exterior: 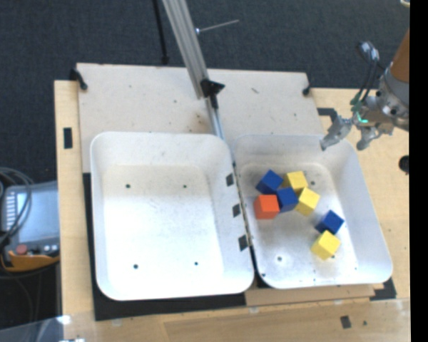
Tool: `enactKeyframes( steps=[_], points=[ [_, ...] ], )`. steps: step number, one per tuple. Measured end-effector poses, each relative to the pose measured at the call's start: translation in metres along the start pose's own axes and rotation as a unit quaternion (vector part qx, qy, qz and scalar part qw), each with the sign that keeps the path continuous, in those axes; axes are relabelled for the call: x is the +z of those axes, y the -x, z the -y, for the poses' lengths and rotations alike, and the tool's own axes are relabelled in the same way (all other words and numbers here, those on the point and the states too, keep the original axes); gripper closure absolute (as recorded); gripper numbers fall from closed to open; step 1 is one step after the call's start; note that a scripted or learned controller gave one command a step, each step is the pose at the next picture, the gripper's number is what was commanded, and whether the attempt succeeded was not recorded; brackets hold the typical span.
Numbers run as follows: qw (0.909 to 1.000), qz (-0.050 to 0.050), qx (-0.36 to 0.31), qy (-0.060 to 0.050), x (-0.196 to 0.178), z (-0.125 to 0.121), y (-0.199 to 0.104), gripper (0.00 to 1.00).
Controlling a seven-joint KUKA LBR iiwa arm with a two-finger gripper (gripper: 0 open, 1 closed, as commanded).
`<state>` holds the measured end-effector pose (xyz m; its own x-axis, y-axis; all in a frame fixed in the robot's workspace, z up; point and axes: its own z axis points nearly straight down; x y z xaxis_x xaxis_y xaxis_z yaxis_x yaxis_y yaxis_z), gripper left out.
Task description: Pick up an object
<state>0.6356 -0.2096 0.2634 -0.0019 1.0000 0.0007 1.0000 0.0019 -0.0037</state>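
Right bin (367, 212) holds blue, yellow and orange cubes (296, 198) — spread-open, unladen claw (347, 134) above its far rim.

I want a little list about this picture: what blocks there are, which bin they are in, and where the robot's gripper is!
blocks bin: right bin
other bin: left bin
blue blocks: three
yellow blocks: three
orange block: one
cluster: orange block, two blue and two yellow crowd together
apart: one blue and one yellow, nearer the right wall
gripper: above the right bin's far right corner, open, nothing between its fingers
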Motion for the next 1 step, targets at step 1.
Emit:
enactKeyframes(
  steps=[1],
  points=[
    [1.0, 0.002, -0.001, 0.002, -0.0034, -0.0005, 0.0008, 0.0]
  ],
)
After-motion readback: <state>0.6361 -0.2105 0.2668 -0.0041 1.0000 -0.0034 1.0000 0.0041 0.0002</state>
